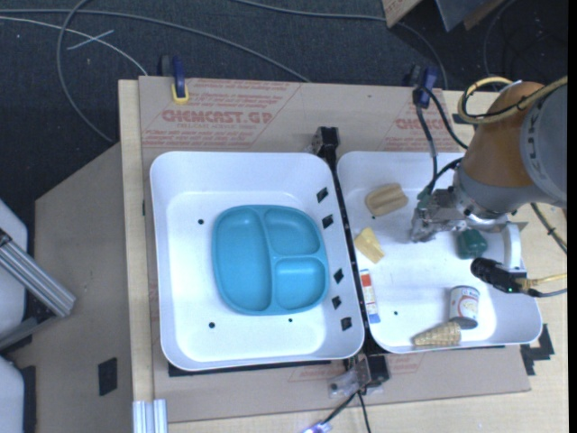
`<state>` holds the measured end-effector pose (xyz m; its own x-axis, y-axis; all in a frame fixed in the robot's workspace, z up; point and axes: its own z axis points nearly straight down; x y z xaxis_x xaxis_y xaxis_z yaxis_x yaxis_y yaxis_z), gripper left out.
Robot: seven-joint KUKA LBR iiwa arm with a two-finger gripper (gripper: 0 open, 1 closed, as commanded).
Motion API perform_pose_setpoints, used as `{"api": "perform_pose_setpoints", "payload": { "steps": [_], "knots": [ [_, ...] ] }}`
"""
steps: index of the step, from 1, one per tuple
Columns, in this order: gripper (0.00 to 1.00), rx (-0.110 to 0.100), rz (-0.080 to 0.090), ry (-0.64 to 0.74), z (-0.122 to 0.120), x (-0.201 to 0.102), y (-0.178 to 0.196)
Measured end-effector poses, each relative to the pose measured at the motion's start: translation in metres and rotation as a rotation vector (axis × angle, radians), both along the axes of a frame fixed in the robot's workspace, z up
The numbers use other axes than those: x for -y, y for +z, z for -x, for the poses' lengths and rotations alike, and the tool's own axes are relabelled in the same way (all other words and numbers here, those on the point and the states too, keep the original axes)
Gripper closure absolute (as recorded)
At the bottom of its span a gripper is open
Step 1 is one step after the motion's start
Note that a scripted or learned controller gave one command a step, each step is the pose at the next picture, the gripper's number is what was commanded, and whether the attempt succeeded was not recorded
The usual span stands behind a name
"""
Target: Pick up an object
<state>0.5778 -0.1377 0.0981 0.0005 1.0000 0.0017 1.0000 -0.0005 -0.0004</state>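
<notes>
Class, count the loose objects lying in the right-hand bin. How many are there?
6: tan block at top, yellow wedge, flat red-and-white packet by the divider, can, cone at bottom, green object under the arm. More may be hidden.

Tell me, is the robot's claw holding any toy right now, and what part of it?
It cannot be told. The gripper is low in the right bin, near a green object, but nothing shows between its fingers.
</notes>
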Motion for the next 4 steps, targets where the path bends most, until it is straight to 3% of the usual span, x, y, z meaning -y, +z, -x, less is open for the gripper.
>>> {"api": "perform_pose_setpoints", "payload": {
  "steps": [2, 3, 4],
  "knots": [
    [1.0, 0.005, 0.002, 0.002, 0.007, -0.004, 0.088],
    [1.0, 0.004, 0.002, 0.001, 0.006, -0.004, 0.11],
    [1.0, 0.003, 0.001, 0.006, -0.013, -0.055, 0.116]
  ]
}}
